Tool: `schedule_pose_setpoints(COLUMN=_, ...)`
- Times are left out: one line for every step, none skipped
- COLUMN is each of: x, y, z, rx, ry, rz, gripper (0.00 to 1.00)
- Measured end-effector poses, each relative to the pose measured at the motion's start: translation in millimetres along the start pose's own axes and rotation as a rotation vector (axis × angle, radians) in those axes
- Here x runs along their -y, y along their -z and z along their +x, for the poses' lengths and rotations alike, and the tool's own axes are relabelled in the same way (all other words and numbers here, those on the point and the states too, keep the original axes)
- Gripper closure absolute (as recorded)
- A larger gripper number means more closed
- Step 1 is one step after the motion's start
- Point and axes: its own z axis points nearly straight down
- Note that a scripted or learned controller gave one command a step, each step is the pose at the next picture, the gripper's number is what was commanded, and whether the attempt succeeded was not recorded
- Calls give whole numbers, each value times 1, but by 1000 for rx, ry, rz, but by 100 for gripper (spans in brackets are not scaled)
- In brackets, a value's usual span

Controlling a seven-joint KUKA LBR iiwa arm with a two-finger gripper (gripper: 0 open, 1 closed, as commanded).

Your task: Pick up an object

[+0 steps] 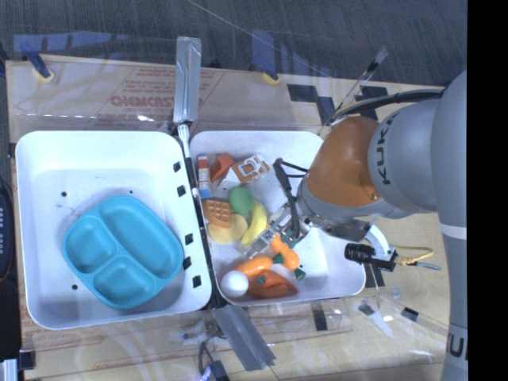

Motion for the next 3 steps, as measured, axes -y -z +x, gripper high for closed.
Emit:
schedule_pose_setpoints(x=-1, y=11, z=-1, rx=2, ry=6, rz=-1, gripper=100)
schedule_pose_setpoints(x=-33, y=1, z=41, rx=2, ry=-186, rz=-2, gripper=100)
schedule_pose_setpoints(x=-68, y=0, z=6, rx=0, ry=-236, rz=2, gripper=100)
